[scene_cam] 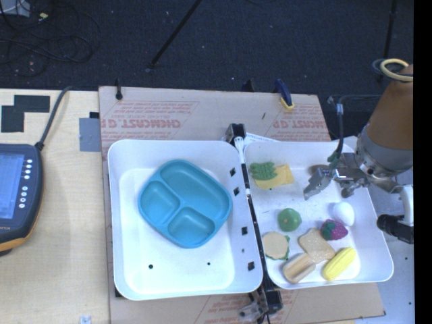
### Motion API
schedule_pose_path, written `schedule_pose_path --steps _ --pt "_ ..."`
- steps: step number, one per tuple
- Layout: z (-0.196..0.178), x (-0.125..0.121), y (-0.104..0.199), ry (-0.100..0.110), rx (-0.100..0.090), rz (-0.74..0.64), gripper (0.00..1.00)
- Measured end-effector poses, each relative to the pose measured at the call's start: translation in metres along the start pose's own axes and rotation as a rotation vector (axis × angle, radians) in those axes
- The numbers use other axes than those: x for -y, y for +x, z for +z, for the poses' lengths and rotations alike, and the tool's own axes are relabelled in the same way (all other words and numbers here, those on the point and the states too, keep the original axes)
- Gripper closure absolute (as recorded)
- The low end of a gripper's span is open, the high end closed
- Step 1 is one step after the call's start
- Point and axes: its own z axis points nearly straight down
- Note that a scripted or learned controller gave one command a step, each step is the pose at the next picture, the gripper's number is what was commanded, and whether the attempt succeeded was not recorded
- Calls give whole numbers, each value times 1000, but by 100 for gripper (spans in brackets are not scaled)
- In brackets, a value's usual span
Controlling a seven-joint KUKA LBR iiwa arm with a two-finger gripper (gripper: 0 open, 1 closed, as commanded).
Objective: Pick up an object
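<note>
Gripper (332,183) over right bin (378,275), jaws spread, pinching nothing, white egg (343,213) just below jaws, purple grapes (333,230) under egg, yellow corn (339,263) lower still, long axis diagonal, tip pointing upper right, green ball (289,219) lower left of jaws.

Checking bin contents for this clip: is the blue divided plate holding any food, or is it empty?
Empty. The blue divided plate shows three bare compartments in the left bin; the toy food lies in the right bin.
</note>
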Motion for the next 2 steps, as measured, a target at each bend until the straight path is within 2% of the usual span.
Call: schedule_pose_path --steps 1,2 --pt "75 -11 23 7 -2 -1 0" --pt "147 -2 33 -3 -1 1 0"
